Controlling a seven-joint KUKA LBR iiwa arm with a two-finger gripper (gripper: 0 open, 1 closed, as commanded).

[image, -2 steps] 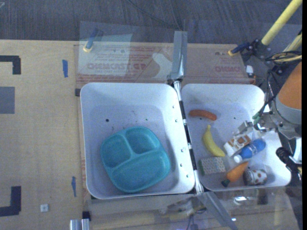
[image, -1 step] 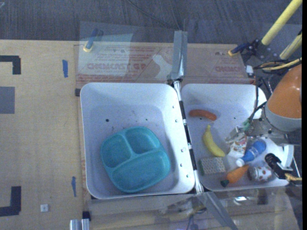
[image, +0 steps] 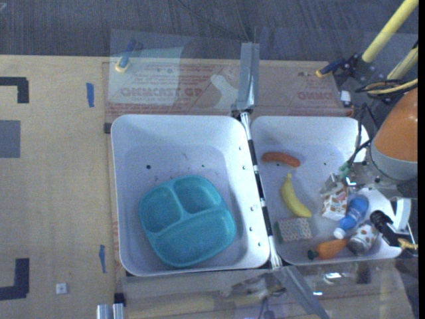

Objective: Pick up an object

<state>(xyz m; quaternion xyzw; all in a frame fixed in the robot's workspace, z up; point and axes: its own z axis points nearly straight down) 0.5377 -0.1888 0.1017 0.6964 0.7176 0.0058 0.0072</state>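
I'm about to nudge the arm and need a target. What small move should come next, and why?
Probably ease the arm left and down toward the blue bottle in the right bin. The arm sits over that bin's right edge, and the bottle is the nearest item, lying among clutter; the banana lies freer but farther left.

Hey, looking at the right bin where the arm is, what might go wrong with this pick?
1. The blue bottle, the small carton, the can and the carrot crowd together near the arm, so a grasp may catch two things or knock one aside.
2. The carrot and can lie against the right bin's front wall, leaving little room for the gripper.
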